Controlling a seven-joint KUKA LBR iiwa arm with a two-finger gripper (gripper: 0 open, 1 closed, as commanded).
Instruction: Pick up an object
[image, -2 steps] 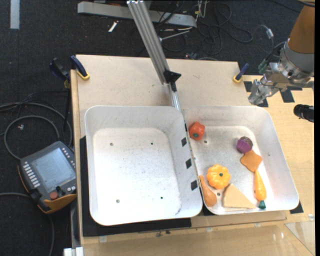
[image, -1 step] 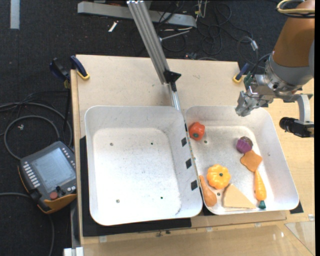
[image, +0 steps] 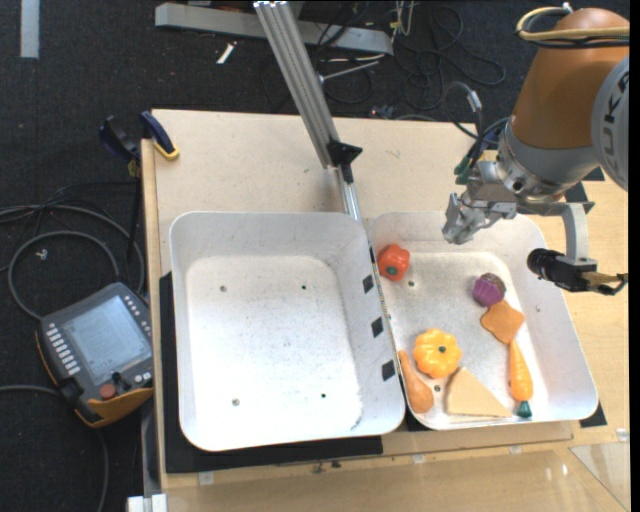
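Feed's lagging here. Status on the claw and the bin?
Claw over right bin's far edge, nothing in it. Purple piece nearest, untouched. Path clear.

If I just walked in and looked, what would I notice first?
Probably the big orange and grey robot arm at the top right, with its gripper above the right bin. Next, the bright toy food in that bin: a yellow pumpkin, a red tomato, a purple vegetable and a carrot.

Partial letters "UK" on arm (image: 600, 90) housing, cut by frame edge; nothing else legible
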